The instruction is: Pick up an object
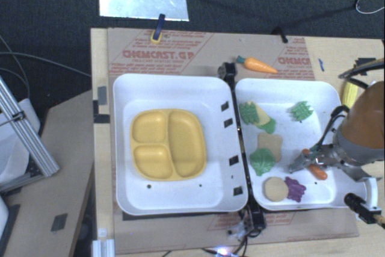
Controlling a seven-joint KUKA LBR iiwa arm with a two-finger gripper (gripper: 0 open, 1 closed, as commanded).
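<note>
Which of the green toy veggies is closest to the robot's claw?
The green piece beside the tan round, low in the right bin; the others lie farther up from the gripper.

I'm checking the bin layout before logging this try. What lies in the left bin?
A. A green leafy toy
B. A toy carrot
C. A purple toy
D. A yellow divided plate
D: the yellow divided plate sits alone in the left bin, while the purple toy and green leafy toy lie in the right bin, and the toy carrot rests on the cardboard outside both.
</note>
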